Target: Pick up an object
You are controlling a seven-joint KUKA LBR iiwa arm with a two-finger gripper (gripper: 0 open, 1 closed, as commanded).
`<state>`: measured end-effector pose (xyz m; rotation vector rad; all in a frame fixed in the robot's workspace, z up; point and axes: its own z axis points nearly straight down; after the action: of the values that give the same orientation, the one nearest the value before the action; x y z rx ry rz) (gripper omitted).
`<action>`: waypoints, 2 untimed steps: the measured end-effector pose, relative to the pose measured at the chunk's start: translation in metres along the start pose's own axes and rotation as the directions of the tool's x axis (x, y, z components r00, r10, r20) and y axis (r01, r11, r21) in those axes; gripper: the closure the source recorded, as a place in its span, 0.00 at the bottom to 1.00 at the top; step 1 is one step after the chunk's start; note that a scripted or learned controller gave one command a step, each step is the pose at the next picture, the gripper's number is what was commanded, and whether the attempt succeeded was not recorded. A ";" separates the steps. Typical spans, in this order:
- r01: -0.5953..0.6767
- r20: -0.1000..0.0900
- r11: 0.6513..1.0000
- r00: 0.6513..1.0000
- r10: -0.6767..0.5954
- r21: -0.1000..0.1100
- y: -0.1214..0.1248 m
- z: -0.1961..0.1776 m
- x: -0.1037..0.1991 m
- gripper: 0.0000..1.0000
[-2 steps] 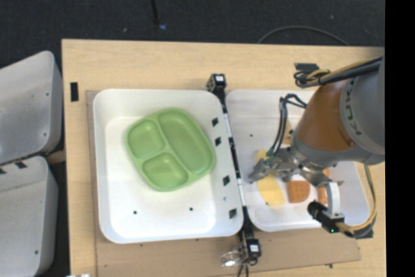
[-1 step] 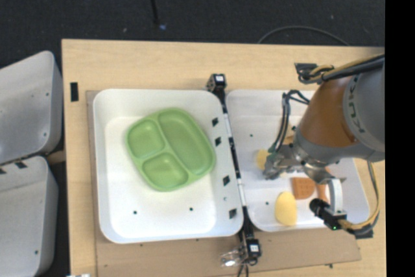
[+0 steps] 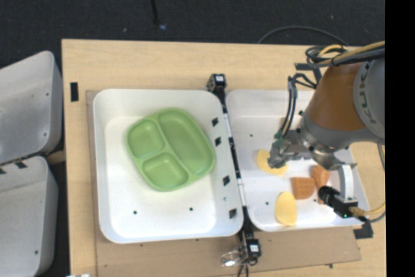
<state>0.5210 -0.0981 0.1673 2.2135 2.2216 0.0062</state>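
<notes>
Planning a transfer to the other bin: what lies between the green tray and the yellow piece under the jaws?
In the camera view, between the green tray and the yellow piece lie bare white bin floor and the bins' adjoining rims.

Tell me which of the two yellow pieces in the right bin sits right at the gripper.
The upper yellow piece, partly covered by the gripper. The other yellow piece lies apart, nearer the bin's front edge, beside the orange piece.

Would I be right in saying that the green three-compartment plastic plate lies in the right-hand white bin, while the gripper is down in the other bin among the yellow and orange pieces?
Not quite: the camera view shows the green three-compartment plastic plate in the left-hand white bin. The gripper is indeed down in the other bin, among the yellow and orange pieces.
</notes>
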 end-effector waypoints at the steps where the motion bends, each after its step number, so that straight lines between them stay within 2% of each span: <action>1: -0.001 0.000 1.000 1.000 0.001 -0.001 0.002 -0.054 -0.001 1.00; 2: 0.004 -0.002 1.000 1.000 -0.004 0.002 0.034 -0.068 0.046 1.00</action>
<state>0.5547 -0.0521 0.2355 2.2114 2.2274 0.0056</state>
